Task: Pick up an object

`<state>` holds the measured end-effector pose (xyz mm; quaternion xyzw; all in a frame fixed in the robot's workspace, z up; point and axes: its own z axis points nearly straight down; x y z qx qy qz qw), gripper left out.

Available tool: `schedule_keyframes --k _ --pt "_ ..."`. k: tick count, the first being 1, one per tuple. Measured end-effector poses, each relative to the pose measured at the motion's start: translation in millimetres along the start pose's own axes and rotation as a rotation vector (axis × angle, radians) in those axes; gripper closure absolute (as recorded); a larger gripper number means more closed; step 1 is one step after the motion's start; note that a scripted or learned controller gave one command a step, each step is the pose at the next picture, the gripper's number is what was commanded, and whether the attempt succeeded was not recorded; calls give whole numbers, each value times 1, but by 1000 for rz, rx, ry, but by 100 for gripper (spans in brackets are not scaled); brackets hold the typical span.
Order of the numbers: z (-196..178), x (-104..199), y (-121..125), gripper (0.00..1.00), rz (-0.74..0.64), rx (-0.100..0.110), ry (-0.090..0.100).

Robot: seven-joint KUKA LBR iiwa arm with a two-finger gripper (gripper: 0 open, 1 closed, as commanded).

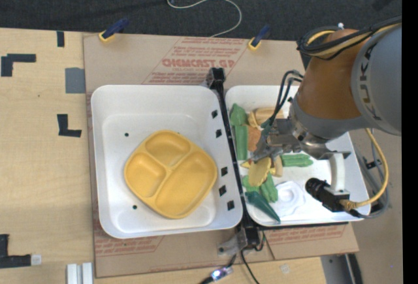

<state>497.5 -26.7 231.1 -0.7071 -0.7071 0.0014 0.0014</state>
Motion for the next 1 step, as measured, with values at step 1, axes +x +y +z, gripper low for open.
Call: schedule_keyframes --k 1 --pt "3 -10 12 100 -1 -2 0"
